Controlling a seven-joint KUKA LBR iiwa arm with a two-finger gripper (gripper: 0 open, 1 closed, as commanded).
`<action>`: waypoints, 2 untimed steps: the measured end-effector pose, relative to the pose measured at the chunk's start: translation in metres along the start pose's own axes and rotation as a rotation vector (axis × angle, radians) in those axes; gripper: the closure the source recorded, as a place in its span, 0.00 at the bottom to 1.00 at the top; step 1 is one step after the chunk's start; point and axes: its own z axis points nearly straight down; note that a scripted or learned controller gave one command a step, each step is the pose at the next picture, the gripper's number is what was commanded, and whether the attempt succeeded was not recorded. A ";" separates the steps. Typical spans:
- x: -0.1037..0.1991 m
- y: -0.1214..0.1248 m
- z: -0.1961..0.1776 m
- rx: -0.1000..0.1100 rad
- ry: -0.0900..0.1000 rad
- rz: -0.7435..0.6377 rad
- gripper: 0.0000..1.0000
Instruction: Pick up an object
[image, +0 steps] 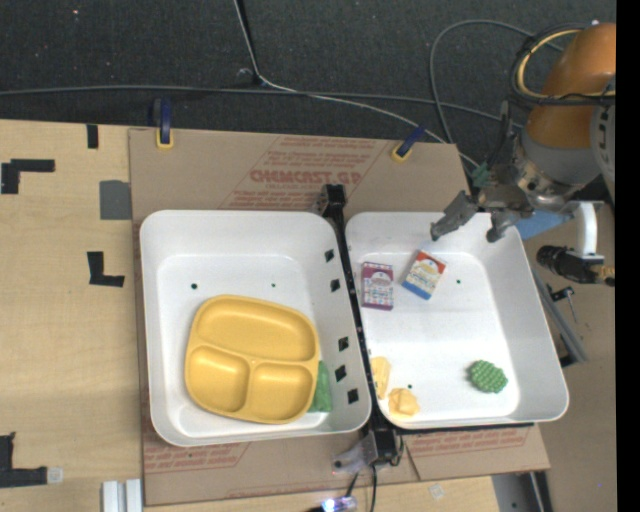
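Observation:
My gripper (470, 228) hangs over the far edge of the right bin (540, 330), open, with nothing between its two dark fingers. Just below and left of it lies a small orange, white and blue box (424, 274). A small pink carton (377, 284) lies left of that box. A green knobbly object (487, 376) sits near the bin's front right. Yellow pieces (402, 401) lie at the front left corner.
The left bin (160, 300) holds a yellow divided tray (252, 358) with a green item (322, 388) wedged at its right side. Black clips run along the divider (345, 300) between the bins. Cables hang behind the bench.

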 end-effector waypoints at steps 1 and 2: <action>0.000 0.002 -0.008 -0.013 -0.002 -0.003 0.00; -0.008 -0.002 0.042 -0.008 -0.003 -0.002 0.00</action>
